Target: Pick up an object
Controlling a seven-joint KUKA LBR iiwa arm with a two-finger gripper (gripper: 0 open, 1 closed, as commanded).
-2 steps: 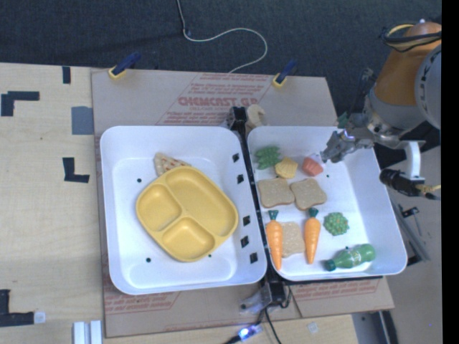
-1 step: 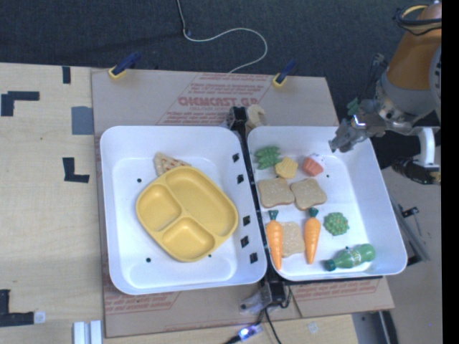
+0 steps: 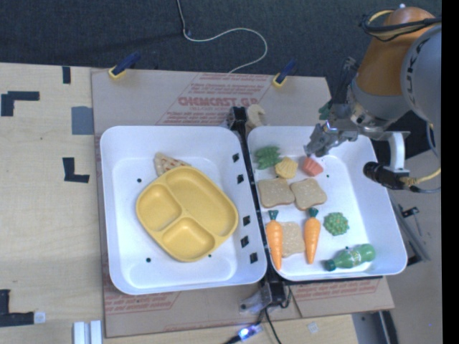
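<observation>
The gripper [image 3: 316,147] hangs low over the far end of the right bin [image 3: 378,192], just beside a small red piece [image 3: 312,166] that lies loose on the bin floor near a yellow piece [image 3: 286,168] and a leafy green piece [image 3: 267,156]; we cannot tell whether it is wide or narrow. We judge that, with the red piece so small and its neighbours so close, a descent slightly off centre may nudge it aside or close on nothing.
</observation>
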